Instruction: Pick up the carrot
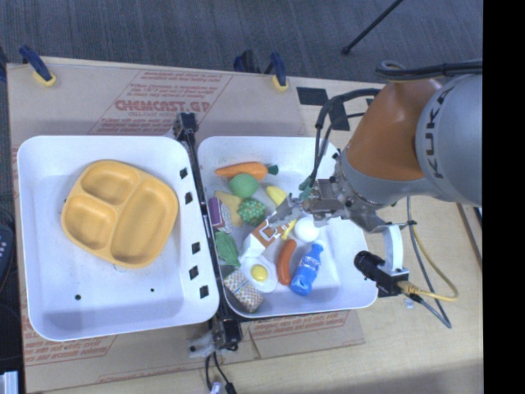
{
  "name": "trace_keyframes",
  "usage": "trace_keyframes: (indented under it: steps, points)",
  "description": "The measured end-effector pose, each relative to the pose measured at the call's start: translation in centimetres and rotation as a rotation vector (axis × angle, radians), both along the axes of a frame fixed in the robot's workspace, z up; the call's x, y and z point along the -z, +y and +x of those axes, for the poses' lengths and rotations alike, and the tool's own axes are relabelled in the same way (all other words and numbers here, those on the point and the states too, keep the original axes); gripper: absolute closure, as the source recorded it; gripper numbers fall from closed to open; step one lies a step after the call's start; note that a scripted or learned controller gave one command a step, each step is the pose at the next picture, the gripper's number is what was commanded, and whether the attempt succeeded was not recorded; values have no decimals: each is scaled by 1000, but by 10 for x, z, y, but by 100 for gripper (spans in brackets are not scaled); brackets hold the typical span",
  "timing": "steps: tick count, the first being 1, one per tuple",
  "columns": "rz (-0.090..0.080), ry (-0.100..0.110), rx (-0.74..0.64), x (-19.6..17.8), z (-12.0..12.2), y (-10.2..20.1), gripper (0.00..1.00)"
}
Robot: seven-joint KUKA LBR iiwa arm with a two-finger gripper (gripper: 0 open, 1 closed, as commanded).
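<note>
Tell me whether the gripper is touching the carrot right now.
Apart. In the camera view the carrot lies at the far side of the right bin, while the gripper hangs lower and to its right, with bare white bin floor between them.

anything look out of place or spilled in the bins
Nothing stands out. The yellow divided plate lies flat in the left bin. The toy foods are heaped loosely but all inside the right bin, with the carrot lying free near its far edge. The claw hovers over the pile.
</note>
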State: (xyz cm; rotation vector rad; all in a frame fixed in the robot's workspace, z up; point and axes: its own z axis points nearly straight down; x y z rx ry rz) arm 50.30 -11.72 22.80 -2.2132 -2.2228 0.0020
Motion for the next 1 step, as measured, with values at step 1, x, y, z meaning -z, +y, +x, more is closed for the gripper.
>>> trace_keyframes:
  steps: [1]
  points:
    - [-2, 3, 134, 110, 18, 19, 0]
